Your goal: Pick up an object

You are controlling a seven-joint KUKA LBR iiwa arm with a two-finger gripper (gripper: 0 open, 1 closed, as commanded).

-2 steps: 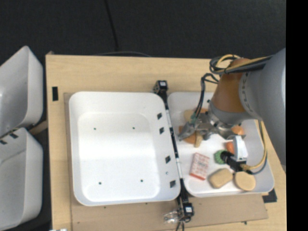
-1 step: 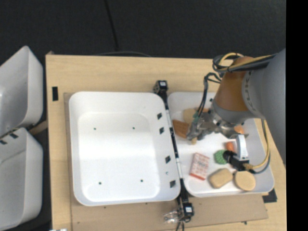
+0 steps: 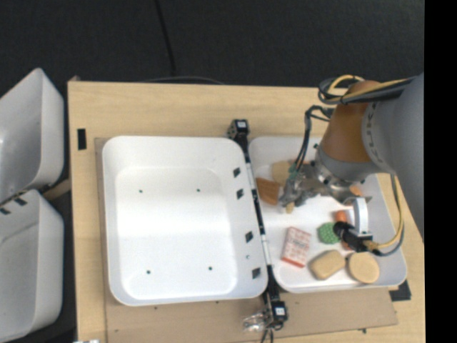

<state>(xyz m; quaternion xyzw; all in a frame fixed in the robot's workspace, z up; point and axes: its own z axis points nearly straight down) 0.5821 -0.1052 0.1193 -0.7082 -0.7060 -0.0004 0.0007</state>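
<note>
Your hand (image 3: 291,195) hangs at centre-right of frame; the brown block (image 3: 268,190) lies just left. Finger state: you cannot tell.

Two bins sit side by side on the desk (image 3: 86,213). Left bin (image 3: 171,220) at frame centre; right bin (image 3: 385,274) holds a packet (image 3: 295,246), two rounded pieces (image 3: 327,264) (image 3: 363,267), apparently touching, lower right.

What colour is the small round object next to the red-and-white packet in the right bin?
Green; the small round object shows in the camera view.
</note>
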